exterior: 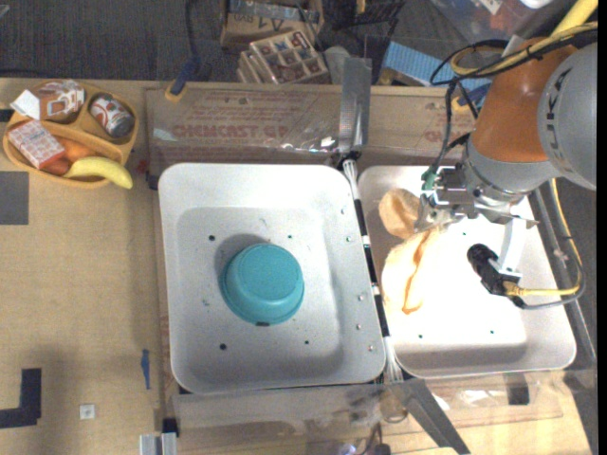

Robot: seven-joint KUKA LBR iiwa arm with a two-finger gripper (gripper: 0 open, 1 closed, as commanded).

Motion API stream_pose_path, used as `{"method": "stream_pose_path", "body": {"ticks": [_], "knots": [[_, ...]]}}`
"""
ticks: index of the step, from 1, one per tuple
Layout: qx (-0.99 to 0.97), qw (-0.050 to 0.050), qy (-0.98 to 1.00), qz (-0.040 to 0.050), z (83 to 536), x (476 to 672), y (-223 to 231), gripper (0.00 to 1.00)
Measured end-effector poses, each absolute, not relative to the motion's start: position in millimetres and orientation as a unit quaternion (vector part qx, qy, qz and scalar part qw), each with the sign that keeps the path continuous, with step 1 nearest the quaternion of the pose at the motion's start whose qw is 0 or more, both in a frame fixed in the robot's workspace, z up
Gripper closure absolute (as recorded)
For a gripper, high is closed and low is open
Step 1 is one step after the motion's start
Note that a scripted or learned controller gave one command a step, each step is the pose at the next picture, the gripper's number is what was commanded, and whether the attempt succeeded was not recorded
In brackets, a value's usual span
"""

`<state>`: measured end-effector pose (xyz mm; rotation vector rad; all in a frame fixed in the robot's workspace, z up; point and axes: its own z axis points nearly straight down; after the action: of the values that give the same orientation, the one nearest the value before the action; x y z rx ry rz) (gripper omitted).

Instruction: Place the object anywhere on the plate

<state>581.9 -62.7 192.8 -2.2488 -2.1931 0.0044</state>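
Softness is the main thing to reckon with: the floppy pale-yellow and cream object point(410, 254), which looks like cloth or thin rubber, lies crumpled in the shallow white right-hand bin point(545, 349). It sits against that bin's left wall and runs from near the far left corner down towards the middle. It looks light and limp, with a rounded cream lobe at the far end and a thinner, orange-edged strip trailing towards the near side. A thing like this will likely sag and swing when lifted, and a loose fold could slip out. The bunched lobe seems the best place to pinch it, since the material is thickest there, and it should not be fragile.

The grey arm's gripper point(442, 201) is low over the far part of the right bin, just beside or touching the object's cream end on its right side. From this angle I cannot tell whether it is open or closed, or whether any of the object is caught in it.

The round teal plate point(263, 282) rests in the middle of the white left-hand bin point(190, 207), well apart from the object across the two bin walls.
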Motion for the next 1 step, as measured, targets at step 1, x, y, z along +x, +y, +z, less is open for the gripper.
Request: {"method": "stream_pose_path", "body": {"ticks": [1], "knots": [[-0.715,-0.001,-0.699,0.0001,224.5,582.6,-62.5,1.00]]}}
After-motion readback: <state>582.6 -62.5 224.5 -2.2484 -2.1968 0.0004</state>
